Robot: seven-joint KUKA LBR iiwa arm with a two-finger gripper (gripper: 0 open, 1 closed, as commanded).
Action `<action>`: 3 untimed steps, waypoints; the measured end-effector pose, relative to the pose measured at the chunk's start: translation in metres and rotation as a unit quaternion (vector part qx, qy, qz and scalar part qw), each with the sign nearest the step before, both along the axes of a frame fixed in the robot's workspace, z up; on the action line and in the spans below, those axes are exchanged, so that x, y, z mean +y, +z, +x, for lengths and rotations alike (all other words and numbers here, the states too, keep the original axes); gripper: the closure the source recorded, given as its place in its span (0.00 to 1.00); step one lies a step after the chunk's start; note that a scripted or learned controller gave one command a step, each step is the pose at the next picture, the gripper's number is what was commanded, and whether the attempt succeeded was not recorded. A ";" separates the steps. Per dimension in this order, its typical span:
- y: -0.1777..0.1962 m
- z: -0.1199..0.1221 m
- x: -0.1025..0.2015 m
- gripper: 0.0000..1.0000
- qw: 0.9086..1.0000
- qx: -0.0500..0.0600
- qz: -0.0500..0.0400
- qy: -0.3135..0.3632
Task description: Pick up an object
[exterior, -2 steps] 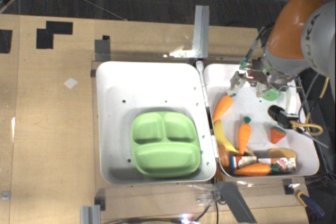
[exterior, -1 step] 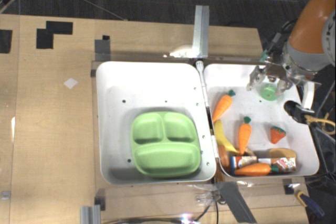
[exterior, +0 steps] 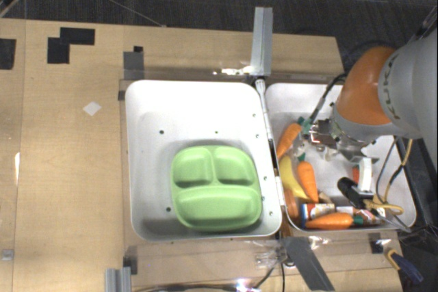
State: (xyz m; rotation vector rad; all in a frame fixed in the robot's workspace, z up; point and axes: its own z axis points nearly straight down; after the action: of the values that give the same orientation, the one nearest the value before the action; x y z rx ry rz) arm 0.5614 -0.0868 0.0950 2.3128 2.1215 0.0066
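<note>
Right white bin point(exterior: 408, 205), carrots point(exterior: 307, 178) and banana point(exterior: 289, 178) just left of gripper point(exterior: 327, 141), gripper state unclear.

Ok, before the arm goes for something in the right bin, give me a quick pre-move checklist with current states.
1. Tool over the right bin: ok.
2. Pickable objects present: ok; carrots at and, and a banana.
3. Target isolated: not ok; the items crowd together along the bin's left and lower sides.
4. Tool free of any object: cannot tell.
5. Green tray sits apart in the left bin: ok.
</note>
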 end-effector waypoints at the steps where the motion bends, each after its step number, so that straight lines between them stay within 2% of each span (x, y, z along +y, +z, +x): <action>1: -0.003 -0.017 -0.006 0.00 1.000 -0.009 -0.001 0.027; 2: -0.002 -0.034 -0.005 0.00 0.999 -0.010 -0.002 0.051; 3: -0.002 -0.039 0.000 0.00 1.000 -0.010 -0.002 -0.008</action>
State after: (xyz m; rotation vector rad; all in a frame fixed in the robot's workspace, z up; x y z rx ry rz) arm 0.5225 -0.0871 0.0927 2.3160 2.0921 0.0255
